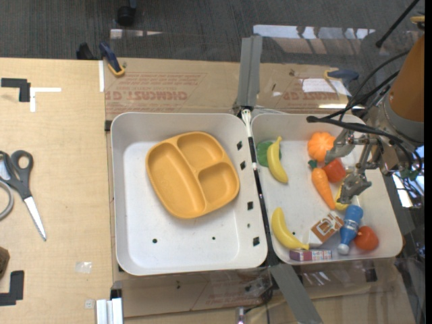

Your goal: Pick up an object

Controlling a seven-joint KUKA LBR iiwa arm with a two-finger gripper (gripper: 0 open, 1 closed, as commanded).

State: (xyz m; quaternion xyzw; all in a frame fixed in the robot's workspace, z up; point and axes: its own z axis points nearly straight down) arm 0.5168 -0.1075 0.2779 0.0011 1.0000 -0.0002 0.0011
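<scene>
My gripper (343,174) hangs over the right part of the right bin (297,130). Its two metal fingers stand apart, so it is open, and I see nothing gripped between them. Just beneath it lie a small red vegetable (335,171) and a carrot (323,188). An orange pumpkin-like toy (320,144) sits a little to the upper left of it. Nearer the front edge lie a blue bottle (349,225), a red tomato (366,239) and a small brown box (326,229).
Two yellow bananas (275,160) (286,229), a green item (262,151) and a pink tube (312,254) lie in the right bin's left and front parts. The left bin (135,235) holds a yellow divided plate (192,174). Scissors (25,187) lie on the bench at the left.
</scene>
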